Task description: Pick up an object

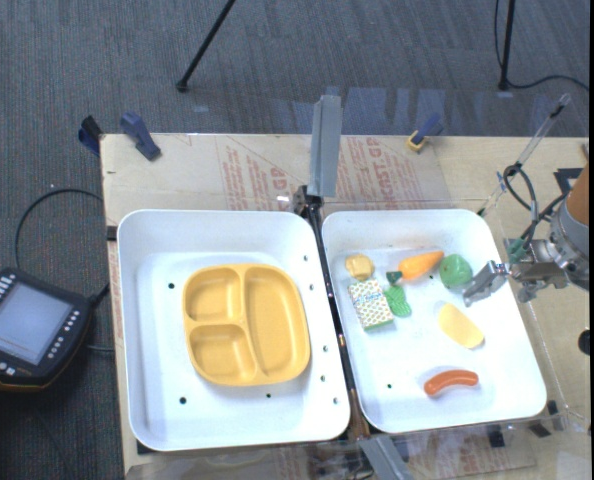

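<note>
Over in the right bin [417,418], w/ the toys: green ball [455,270] sits near the bin's right wall, upper half, and the claw [484,282] hangs right next to it, just to its lower right. Can't tell if it's touching the ball, and can't tell how the claw is set either, too small and blurry. Nothing visibly held in it afaict.

Rest of that bin: orange carrot [418,265] just left of the ball, tilted, its green end pointing down-left. Small yellow lump [358,265] further left, near the divider side. Below that a green-and-white patterned block [371,303] w/ a green piece [398,303] touching its right side. Yellow wedge [460,326] lies below the claw, apart from it. Red sausage [450,381] near the bin's front right corner, on its own.

Left bin [147,268] has a yellow 3-compartment tray [246,324] roughly in the middle. Both bins sit side by side on the desk [227,168]; blue clamps [139,135] on the desk's back edge. Handheld pendant [22,328] on the floor off the desk's left edge.
</note>
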### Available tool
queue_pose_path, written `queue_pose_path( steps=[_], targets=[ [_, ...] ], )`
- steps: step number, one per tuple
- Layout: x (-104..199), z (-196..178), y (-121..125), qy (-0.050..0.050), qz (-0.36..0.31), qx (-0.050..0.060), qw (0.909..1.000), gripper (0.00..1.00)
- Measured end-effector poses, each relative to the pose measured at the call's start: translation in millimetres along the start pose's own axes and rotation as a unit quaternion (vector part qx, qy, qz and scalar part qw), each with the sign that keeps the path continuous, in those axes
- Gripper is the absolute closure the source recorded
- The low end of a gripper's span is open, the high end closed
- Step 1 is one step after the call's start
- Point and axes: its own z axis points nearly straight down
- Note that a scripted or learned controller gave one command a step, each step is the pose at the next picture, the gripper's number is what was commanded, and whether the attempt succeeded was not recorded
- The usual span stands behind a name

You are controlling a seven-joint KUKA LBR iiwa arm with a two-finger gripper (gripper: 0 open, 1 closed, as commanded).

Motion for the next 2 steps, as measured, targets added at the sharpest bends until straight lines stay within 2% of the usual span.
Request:
queue_pose_path(
  steps=[1,2],
  targets=[
    [8.0,145.5,4.4,0.0,-0.015,-0.001,0.9999,0.0],
    [6.8,136.3,3.6,0.001,-0.013,0.0,0.9999,1.0]
  ],
)
